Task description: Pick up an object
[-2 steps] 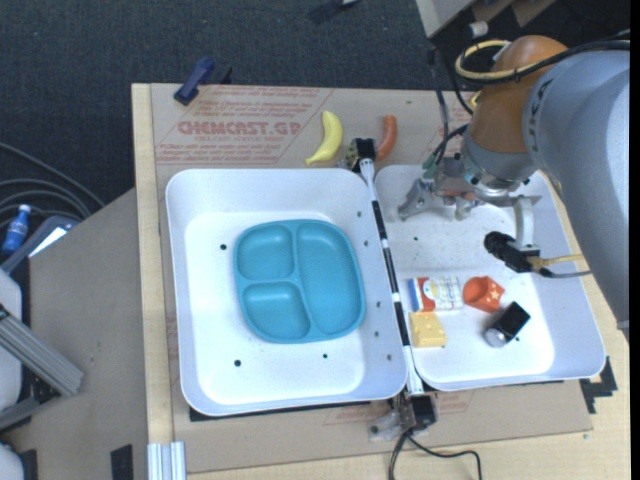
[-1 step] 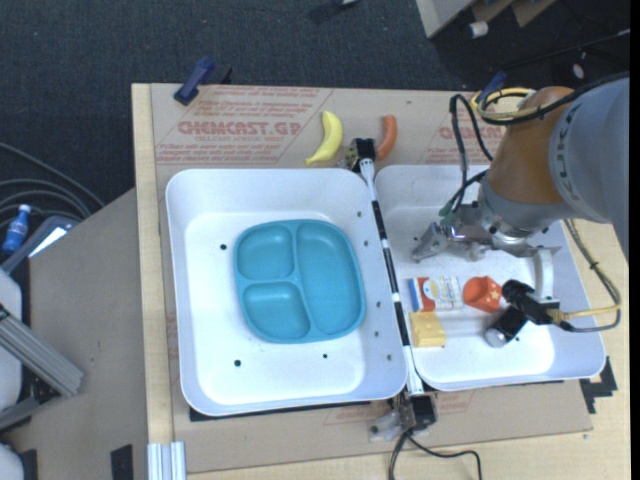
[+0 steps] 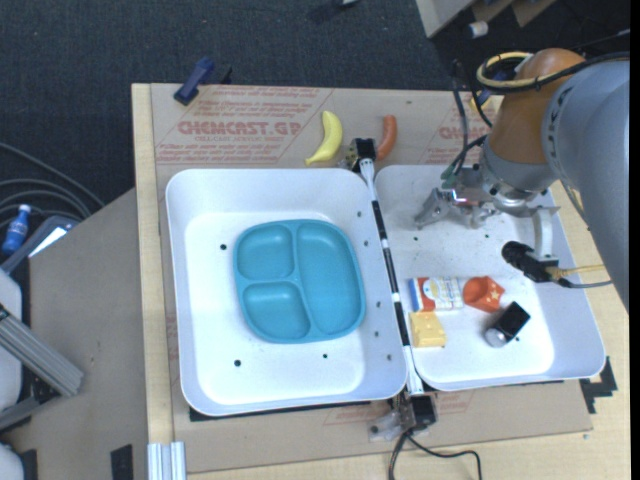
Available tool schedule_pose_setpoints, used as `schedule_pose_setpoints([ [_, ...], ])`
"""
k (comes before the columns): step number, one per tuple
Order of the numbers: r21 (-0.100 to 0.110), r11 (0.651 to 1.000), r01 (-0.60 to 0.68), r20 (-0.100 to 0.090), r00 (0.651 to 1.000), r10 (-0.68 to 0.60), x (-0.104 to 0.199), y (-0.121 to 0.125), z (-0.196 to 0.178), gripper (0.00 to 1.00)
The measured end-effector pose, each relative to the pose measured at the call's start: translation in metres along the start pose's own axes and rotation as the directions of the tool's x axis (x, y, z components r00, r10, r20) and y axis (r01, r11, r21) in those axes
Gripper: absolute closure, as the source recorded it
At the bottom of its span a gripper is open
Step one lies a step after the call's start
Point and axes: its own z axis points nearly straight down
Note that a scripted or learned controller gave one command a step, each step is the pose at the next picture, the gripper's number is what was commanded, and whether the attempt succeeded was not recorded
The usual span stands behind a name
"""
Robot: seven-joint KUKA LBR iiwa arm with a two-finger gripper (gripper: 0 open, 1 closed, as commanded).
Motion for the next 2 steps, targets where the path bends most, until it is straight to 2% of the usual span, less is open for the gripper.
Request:
schedule_pose_setpoints([
  [1,-0.002,1.000,0.001,0.001,1.000,-0.001,0.0005,0.0006,-0.0102,1.00],
  [2,-0.002,1.000,0.001,0.001,1.000,-0.001,0.0005,0.0006,-0.0101,0.00],
])
